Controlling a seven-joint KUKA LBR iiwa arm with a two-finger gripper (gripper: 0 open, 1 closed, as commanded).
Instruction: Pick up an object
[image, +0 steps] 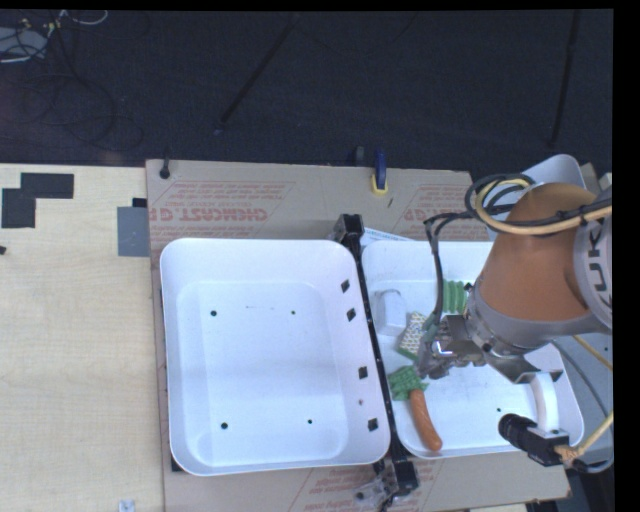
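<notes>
Camera view: gripper (437, 358) by the toy carrot (425, 420), whether open or closed I cannot tell. Likely light, stiff; I'd pinch mid-body.

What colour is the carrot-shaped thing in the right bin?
The carrot-shaped thing is orange with a green top, clearest in the camera view.

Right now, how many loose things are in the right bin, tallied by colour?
Orange, carrot with green top: 1
Green, ridged piece: 1
Pale, speckled piece: 1
Total: 3 that I can make out; the arm covers part of the bin.
</notes>
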